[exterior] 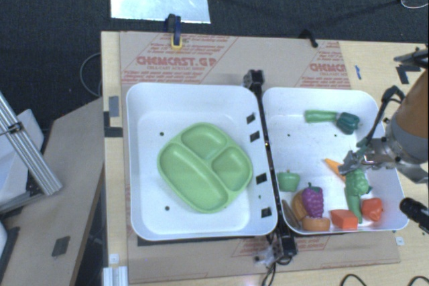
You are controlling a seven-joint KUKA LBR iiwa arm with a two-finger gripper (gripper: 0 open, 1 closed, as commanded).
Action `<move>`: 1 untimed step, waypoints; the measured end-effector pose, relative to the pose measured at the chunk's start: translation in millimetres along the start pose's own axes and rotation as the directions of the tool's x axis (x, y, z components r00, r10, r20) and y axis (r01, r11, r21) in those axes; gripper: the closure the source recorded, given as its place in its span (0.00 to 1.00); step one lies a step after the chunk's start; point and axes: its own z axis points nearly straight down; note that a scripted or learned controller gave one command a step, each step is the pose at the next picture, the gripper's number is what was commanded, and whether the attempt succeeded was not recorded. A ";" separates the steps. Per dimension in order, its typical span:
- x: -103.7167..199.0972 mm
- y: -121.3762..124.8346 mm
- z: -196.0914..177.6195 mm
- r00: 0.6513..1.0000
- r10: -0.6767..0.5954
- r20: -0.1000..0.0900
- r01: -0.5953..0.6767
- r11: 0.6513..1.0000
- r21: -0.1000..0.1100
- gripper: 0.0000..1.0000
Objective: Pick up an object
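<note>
at the frame's right, the gripper (356, 163) hangs with fingers spread in the right bin (315, 100). a green vegetable (355, 189) lies directly below it toward the frame's bottom, long axis running up-down, ungrasped.
</note>
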 end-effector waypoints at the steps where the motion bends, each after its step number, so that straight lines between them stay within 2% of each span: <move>1: -0.2 1.7 -28.7 1.000 0.000 0.000 0.000 1.000 0.000 1.00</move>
